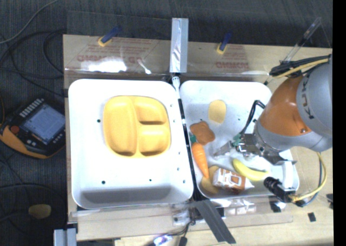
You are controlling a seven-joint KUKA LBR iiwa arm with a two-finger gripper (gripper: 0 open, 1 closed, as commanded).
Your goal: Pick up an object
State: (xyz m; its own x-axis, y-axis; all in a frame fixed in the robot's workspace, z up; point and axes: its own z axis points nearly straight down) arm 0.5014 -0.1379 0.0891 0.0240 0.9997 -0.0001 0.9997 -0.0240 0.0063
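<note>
The right bin (259,89) holds several toy foods. A pale yellow oval piece (217,111) lies near the back. Below it is a brown piece (201,130), and an orange carrot (200,158) runs along the left wall. A yellow banana (250,169) lies toward the front right, beside a small brown and white carton (230,180). My gripper (230,147) is low inside this bin, just above the banana and right of the carrot, pointing left. I see nothing held in it.
The left bin (86,185) holds a yellow divided tray (136,125). The grey arm with its orange band (286,115) covers the right bin's right side. Cables (303,196) trail at the front right. A handheld pendant (38,126) sits off the bench at left.
</note>
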